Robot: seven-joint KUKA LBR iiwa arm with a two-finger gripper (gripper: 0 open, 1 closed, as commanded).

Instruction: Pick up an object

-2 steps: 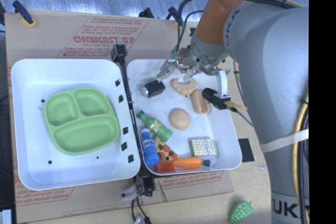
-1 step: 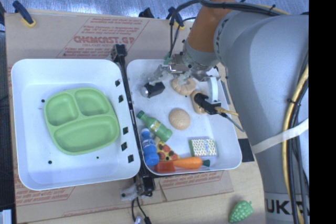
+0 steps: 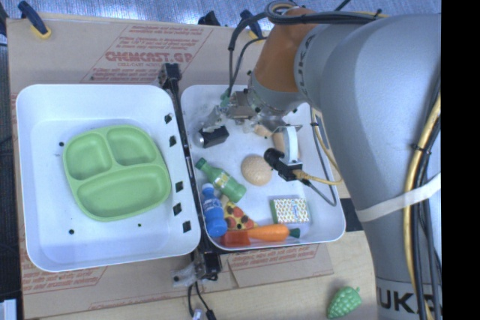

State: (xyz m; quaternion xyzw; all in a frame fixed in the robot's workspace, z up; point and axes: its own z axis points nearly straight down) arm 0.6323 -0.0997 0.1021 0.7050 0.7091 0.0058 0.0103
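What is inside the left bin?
The left bin holds a green divided plate, its three compartments bare. Whatever lies beneath the plate is covered.

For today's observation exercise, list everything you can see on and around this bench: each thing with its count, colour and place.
Bins: two, white, side by side on the bench.
Divided plate: one, green, in the left bin.
Bottle: one, green, in the right bin.
Egg: one, beige, middle of the right bin.
Carrot: one, orange, at the right bin's front edge.
Sponge: one, speckled, front right corner.
Blue toy: one, by the divider.
Grapes: one bunch, green, outside the bins.
Arm: one, grey with orange band, over the right bin.
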